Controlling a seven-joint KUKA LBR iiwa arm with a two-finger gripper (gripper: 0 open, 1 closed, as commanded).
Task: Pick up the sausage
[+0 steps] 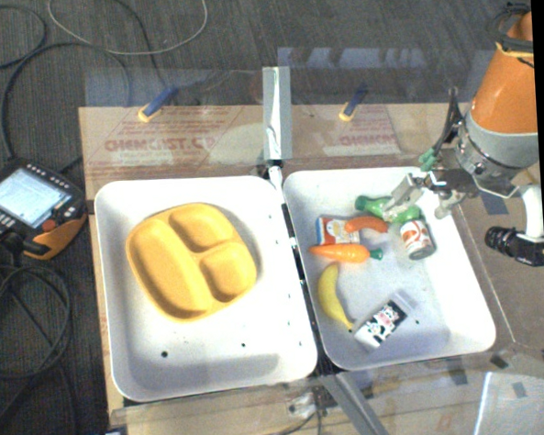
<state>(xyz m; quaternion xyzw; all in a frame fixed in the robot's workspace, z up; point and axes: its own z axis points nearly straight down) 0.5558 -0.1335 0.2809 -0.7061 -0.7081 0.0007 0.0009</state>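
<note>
End effector (424, 196) hovers near right bin's (463, 329) far edge, beside sausage (366, 224).

Faint reddish print on the cardboard sheet (184, 139) behind the left bin, reads approx. "CHEMCAST" w/ a smaller line under it, too blurred to read. Similar faint print on the cardboard behind the right bin, illegible. Small can (417, 237), red/white label, lettering too small to tell. Black/white carton (381, 323): pattern only, no legible txt. Handheld pendant (28, 204) screen lit, content unreadable.
</note>
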